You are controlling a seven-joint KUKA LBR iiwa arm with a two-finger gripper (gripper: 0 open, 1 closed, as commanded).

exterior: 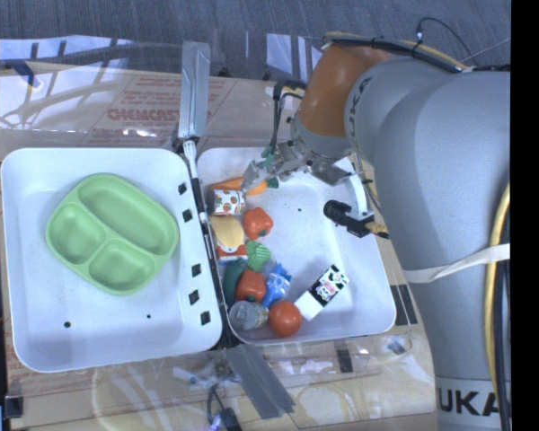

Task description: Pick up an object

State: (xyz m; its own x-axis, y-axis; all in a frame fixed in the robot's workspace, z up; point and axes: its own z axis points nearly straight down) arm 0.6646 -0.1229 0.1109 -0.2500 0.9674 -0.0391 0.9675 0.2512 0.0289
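My gripper (264, 171) is low over the far left corner of the right bin (316, 233). It is right at an orange carrot-like piece (236, 185) that lies along the bin's far wall, and it hides that piece's right end. Down the bin's left side lie a small carton with a tomato picture (226, 202), a red pepper (258, 223), a yellow item (225, 233), a green piece (260, 257), a blue packet (277, 282), a grey can (245, 314) and a red tomato (286, 318). A black-and-white cow-patterned carton (323, 290) lies near the front right.
The left bin (31, 182) holds a green divided plate (112, 232). A divider with black clips (195, 241) runs between the bins. The grey arm with its orange band (341, 88) covers the right bin's far right corner. Bare white floor shows in the right bin's middle.
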